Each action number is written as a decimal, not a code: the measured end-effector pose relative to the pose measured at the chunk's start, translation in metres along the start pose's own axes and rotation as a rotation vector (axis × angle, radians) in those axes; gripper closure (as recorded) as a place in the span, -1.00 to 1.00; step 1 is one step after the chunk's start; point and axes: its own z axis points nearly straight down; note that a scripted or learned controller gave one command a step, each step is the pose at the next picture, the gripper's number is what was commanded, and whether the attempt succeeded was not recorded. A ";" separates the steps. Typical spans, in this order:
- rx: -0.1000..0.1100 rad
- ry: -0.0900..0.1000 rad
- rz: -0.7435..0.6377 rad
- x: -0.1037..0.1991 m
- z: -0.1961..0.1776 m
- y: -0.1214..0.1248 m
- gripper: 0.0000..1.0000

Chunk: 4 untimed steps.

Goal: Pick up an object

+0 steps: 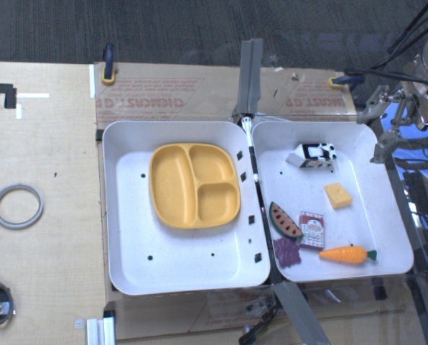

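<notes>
Toys clustered lower right in right bin for easy picking: carrot, cheese, watermelon slice. Claw state: cannot tell.

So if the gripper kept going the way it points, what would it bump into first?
Probably the right bin's rim at its far right corner. The gripper hangs there, seemingly pointing down. Depth is unclear, so it might land just inside on the bin's floor.

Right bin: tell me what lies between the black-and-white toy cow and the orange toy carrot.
In the camera view, a yellow cheese-like block lies between the black-and-white toy cow and the orange toy carrot, on the right white bin's floor, touching neither.
</notes>
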 end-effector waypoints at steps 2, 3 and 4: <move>0.000 0.001 0.112 0.056 0.132 -0.016 -1.00; 0.002 -0.002 0.580 -0.005 0.112 -0.024 -1.00; 0.002 0.001 0.947 -0.006 0.143 -0.023 -1.00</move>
